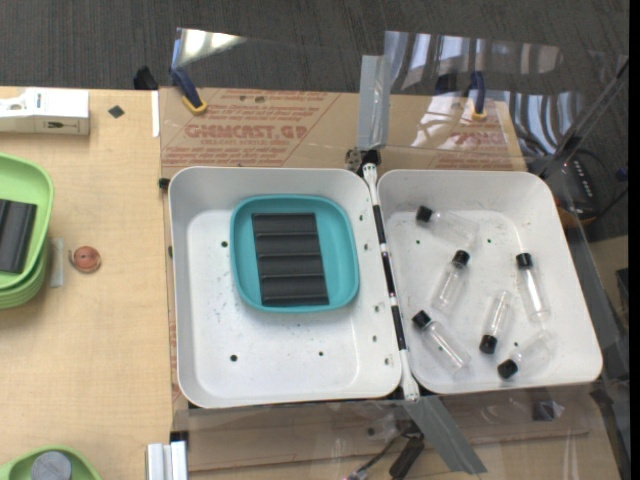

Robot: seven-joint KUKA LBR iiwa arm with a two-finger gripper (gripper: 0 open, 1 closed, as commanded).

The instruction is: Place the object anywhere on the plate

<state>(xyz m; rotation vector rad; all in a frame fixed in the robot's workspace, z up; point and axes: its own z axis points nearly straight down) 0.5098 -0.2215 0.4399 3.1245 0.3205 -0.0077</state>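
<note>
**Clear vials wait in the right bin, plate stands ready in the left**

Teal is the colour of the plate [343, 258], which sits in the left bin [200, 348] toward its upper middle, with a dark ribbed insert [289, 258] lying on it. From the overhead camera view we see the right bin [560, 368] holding six small clear vials with black caps, scattered and lying on their sides. One lies near the top left [438, 218], one toward the middle [449, 277], one at the right [531, 287], and three along the lower part: left [439, 337], centre [493, 324] and lower right [524, 356]. None touches the plate; the bin walls stand between them and it.

We judge the vials light, stiff and smooth, so likely slippery and prone to rolling when nudged, and breakable if they are glass. The best hold seems across the body near its middle, fingers set at right angles to the long axis; the middle vial lies well apart from its neighbours and looks easiest to reach.

As for the pincer, we cannot tell its state, and nothing has yet been carried over.
</note>
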